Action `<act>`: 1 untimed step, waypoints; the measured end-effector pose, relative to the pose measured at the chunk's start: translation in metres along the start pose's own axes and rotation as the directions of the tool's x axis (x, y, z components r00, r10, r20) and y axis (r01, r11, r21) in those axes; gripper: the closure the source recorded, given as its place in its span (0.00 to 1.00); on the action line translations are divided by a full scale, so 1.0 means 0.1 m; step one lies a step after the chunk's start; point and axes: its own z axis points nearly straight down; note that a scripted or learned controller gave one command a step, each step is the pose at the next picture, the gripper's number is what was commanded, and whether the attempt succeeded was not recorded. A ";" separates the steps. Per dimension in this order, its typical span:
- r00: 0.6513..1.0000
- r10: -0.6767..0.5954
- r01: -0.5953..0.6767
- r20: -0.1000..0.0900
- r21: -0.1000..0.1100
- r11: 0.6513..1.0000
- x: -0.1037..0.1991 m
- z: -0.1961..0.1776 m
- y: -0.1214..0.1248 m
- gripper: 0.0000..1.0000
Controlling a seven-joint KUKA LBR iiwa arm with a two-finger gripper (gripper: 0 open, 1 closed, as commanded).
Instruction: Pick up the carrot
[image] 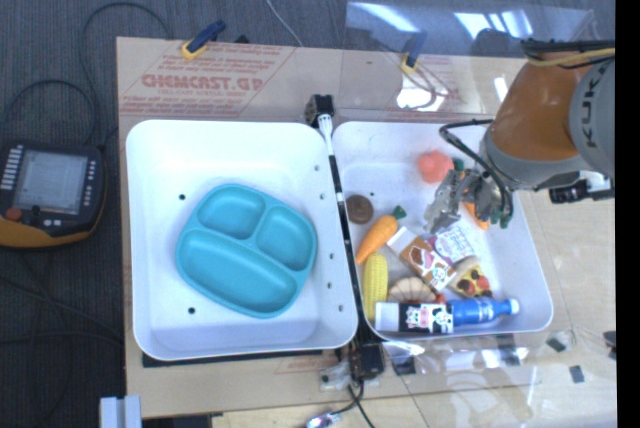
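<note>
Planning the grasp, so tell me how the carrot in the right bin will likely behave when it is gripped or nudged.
The carrot looks like a smooth moulded toy, so probably stiff and light, and perhaps slippery. Its tapered, rounded body may roll or pivot if pushed. It lies close to the corn cob, which a nudge could disturb. The gripper is off to its right.

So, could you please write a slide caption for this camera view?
Gripper hovers in the right bin, apart from the carrot beside the corn.
</note>
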 end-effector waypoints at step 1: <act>1.000 0.000 0.000 -0.002 0.000 1.000 0.01 0.01 0.00 0.00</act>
